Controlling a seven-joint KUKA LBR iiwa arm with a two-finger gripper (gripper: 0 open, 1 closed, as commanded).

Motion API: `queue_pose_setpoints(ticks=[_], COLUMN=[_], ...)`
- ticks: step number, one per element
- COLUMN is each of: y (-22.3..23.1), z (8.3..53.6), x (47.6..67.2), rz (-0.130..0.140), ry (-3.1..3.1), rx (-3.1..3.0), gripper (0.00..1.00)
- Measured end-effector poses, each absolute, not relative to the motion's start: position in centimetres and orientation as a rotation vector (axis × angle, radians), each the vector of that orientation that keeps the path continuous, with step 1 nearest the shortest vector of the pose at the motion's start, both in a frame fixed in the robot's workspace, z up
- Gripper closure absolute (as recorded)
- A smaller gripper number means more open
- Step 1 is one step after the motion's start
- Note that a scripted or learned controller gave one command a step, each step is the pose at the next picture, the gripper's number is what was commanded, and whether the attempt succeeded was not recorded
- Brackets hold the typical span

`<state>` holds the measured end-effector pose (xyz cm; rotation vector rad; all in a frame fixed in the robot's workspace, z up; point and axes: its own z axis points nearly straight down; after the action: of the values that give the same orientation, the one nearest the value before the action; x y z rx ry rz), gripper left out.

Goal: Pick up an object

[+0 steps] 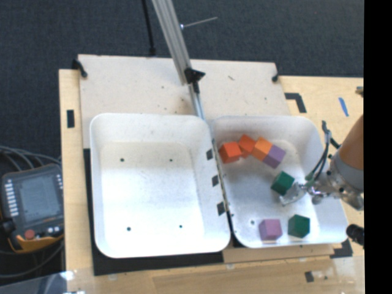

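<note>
The right bin (309, 127) holds several small cubes. At its back lie a red-orange cube (230, 152), two orange cubes (247, 144) (262, 147) and a purple cube (275, 156), all close together. A dark green cube (283, 182) sits mid-bin. Near the front wall rest another purple cube (269, 229) and another green cube (299, 225). My gripper (299, 193) reaches in from the right, low in the bin, just right of and touching or nearly touching the mid-bin green cube. Nothing is visibly lifted.
The left bin (98, 164) stands beside the right one, their walls meeting at the centre. A slanted aluminium pole (174, 35) rises from the back of the bench. A teach pendant (33, 201) lies off the bench at the left.
</note>
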<state>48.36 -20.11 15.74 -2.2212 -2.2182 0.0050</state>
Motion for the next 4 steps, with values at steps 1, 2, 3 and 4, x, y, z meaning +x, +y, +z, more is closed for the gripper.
queue_pose_setpoints(ticks=[1, 2, 3, 4], y=[-20.7, -20.8, -20.5, -20.3], z=[10.0, 11.3, 15.8, 22.2], x=[49.0, 49.2, 49.2, 49.2], rz=[0.004, -0.005, -0.004, -0.006], ry=[-2.22, -2.217, -2.23, -2.232], rx=[-2.222, -2.235, -2.222, -2.224], gripper=[0.0, 1.0, 1.0, 1.0])
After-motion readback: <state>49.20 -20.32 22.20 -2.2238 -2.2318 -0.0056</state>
